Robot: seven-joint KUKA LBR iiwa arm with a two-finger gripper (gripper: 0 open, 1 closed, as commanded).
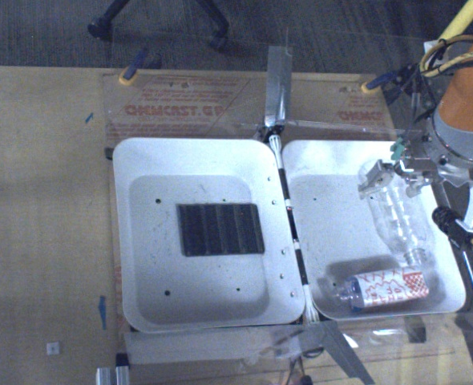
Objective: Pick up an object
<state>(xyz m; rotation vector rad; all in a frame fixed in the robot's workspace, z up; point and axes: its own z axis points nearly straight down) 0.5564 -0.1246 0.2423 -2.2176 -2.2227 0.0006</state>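
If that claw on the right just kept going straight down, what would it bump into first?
Probably the clear plastic bottle lying in the right bin; the gripper hangs right above its upper end. Depth is hard to judge from this slanted view.

left bin point(140, 167): black ribbed panel point(220, 228) | right bin point(317, 163) | bench point(44, 215)

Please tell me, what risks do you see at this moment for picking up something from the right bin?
1. The clear plastic bottle under the gripper is transparent, smooth and round, so it may be misjudged or slip.
2. Its lower end lies right next to the red-and-white labelled bottle, so lifting one could push the other.
3. Both bottles lie close to the right bin's far wall, so the gripper might strike the rim.
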